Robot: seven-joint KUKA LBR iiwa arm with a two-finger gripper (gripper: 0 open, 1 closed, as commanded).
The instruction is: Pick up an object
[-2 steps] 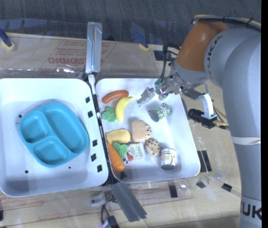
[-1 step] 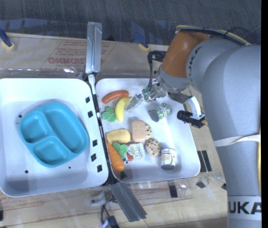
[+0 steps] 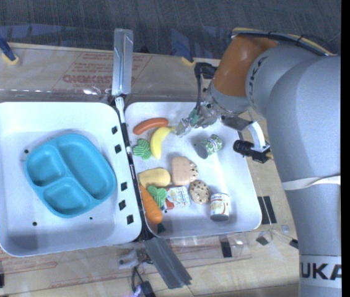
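Camera view, looking down on the counter (image 3: 51, 73): the grey arm (image 3: 298, 104) comes in from the right of the frame, and its gripper (image 3: 193, 121) hangs low over the upper middle of the right bin (image 3: 243, 190). Whether the jaws are apart or together, I cannot tell; the tips blur into the white floor of the bin. Nothing sits visibly between them, so I'd call this no hold yet.

The likeliest target, as I judge it, is the yellow banana (image 3: 159, 141), just left of the tips and below them, with the hot dog (image 3: 150, 125) right beside it to the upper left.

The risk: those two lie so close that a descent could land between them, nudge one aside, or close on nothing at all. The banana's curve could also let it squirt out of a pinch.

Crowd around it: a green toy (image 3: 141, 148) touching the banana's lower end, a small green-and-white piece (image 3: 212, 145) to the right, then lower down the bread slice (image 3: 184, 169), a potato-like yellow lump (image 3: 154, 177), a cookie (image 3: 199, 192), a can (image 3: 219, 206) and a carrot (image 3: 152, 208) along the left wall.

Left bin (image 3: 7, 228): a blue divided tray (image 3: 69, 175), well apart from the action.
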